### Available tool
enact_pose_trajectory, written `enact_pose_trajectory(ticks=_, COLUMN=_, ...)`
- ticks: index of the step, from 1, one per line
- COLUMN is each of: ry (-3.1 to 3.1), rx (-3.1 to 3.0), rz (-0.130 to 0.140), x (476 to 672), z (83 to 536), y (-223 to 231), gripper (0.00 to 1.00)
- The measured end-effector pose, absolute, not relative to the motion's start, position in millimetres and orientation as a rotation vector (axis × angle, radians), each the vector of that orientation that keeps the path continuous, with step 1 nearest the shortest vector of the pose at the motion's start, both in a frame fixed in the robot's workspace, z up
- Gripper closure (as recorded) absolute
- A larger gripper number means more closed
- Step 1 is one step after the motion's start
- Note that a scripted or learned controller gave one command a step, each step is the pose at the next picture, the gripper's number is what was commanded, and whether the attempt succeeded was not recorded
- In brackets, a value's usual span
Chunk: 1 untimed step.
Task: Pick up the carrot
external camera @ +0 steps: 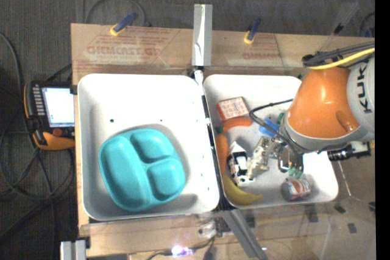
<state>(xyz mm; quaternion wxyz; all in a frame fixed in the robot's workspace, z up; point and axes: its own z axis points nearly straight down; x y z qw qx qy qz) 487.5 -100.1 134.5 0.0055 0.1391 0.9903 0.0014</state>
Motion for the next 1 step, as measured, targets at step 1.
enact_pose_trajectory(ticks=1, ry=3.008, rx=0.908, rz=-0.001, x=484.5, z=205.1, y=-75.0, gripper=1.00)
